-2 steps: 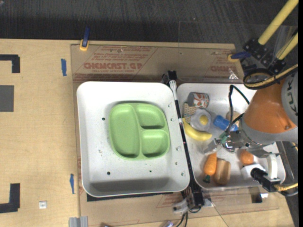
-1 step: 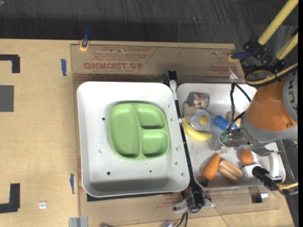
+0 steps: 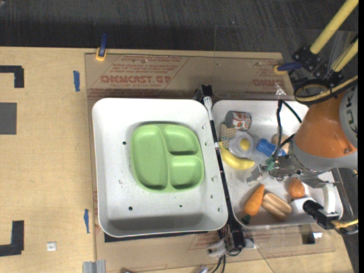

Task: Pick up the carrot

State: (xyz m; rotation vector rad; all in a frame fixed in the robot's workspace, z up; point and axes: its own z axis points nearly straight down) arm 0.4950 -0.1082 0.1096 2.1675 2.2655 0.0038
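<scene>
Camera view shows the carrot [image 3: 254,200] lying tilted in the right bin [image 3: 284,108], touching a tan bread roll [image 3: 276,205] and below-right of the banana [image 3: 236,160]. Just above-right of the carrot the gripper [image 3: 272,168] hovers, presumably lining up; whether it grips anything cannot be told.

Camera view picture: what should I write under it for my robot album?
Robot gripper hovers in the right bin above the carrot; green tray waits in the left bin.
</scene>
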